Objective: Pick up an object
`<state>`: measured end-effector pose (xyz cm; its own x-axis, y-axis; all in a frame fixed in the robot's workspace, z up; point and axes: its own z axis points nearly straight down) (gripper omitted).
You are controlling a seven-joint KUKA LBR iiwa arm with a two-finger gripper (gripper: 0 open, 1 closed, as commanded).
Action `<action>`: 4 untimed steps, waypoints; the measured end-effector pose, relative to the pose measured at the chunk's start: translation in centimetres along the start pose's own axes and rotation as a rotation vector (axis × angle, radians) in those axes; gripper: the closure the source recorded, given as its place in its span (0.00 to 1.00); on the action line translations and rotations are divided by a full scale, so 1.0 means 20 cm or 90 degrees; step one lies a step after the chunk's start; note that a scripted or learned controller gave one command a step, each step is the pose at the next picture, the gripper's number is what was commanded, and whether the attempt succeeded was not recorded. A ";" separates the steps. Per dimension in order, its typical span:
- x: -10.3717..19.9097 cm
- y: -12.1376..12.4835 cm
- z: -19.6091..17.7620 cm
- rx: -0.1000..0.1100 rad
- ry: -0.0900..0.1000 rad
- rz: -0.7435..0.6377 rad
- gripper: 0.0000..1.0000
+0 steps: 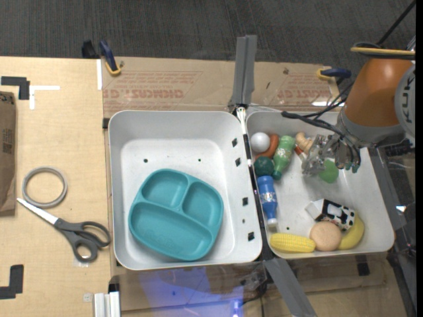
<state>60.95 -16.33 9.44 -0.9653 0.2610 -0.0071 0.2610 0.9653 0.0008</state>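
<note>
Arm: the grey arm with the orange band comes in from the right and reaches down into the right bin (380, 197).
Gripper: the gripper (328, 160) sits low in the right bin, near the back wall.
Fingers: they are right at a small green thing (329, 172), but I cannot tell if they are wide, narrow, or pinching it — the metal parts blur together.
Thing to pick: the green thing looks like the one it is going for; it lies in the back half of the right bin, just under the gripper.
How it will handle: it looks small, round and light, like a toy. It may be smooth and could roll or slip out, so squeezing it across its middle seems best.
Neighbours: a green toy veggie (283, 153), a white ball (260, 141) and a blue bottle (266, 198) lie to the left near the wall between the bins. A yellow corn (292, 244), a tan round thing (326, 236), a banana (353, 234) and a black and white toy (337, 213) sit at the front.
Room to move: there is bare white floor in the middle of the right bin, so going straight up looks safe.
Edges: the back wall is close — watch it.
Left bin: a teal plate (176, 213) lies in the left bin (122, 177).
</note>
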 end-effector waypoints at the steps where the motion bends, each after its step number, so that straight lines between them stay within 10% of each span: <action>1: 0.00 0.00 0.01 0.000 0.001 0.000 0.00; 3: 0.34 0.24 0.01 0.001 0.004 0.138 0.00; 4: 0.05 0.31 0.01 0.001 0.002 0.084 0.00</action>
<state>61.56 -10.10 9.27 -0.9229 0.3851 -0.0041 0.3851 0.9229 -0.0003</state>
